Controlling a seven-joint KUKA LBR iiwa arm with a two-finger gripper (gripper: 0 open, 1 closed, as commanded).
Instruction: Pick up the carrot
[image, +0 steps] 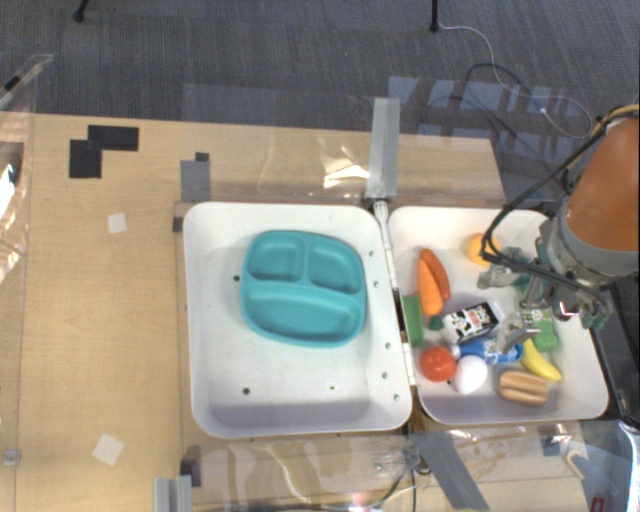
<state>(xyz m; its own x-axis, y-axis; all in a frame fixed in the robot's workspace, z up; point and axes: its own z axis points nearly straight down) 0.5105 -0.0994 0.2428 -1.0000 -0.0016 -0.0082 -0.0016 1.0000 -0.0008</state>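
Reaching in from the right, the claw (527, 322) hovers right of the carrot (432, 282), grip state unclear.

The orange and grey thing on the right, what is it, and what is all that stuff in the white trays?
That is a robot arm, reaching in from the right, photographed by one camera fixed above the bench and looking down at a slant. Its gripper, a two-finger claw, hangs over the right bin; I cannot tell whether it holds anything.

The left bin contains a teal divided plate. The right bin holds toy food: an orange carrot, which the arm is meant to pick up, lying near the bin's left side, a red tomato, a white egg, a hot dog, a banana and a small black-and-white carton.
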